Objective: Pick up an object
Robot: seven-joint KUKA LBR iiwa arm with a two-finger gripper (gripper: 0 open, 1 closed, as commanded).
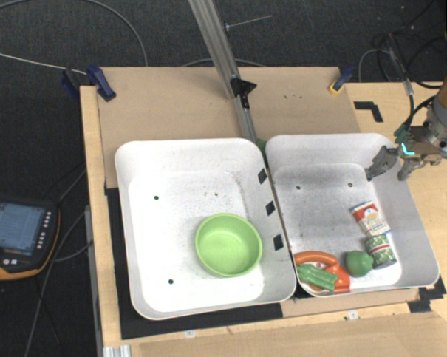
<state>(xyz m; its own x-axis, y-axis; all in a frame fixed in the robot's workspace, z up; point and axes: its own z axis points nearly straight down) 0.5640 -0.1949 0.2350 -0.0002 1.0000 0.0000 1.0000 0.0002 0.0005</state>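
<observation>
While the gripper point(390, 166) hung spread and empty over the right bin's point(322, 144) far rim, the can point(374, 233) lay wedged against the near wall — liable to roll off a closing pinch.

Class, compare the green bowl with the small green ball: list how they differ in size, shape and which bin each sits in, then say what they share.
The green bowl is far larger than the green ball. The bowl is open and hollow, mouth up; the ball is a closed round lump. The bowl sits alone in the left bin; the ball lies in the right bin, at its near edge, among other items. Both are green, the ball darker.
</observation>
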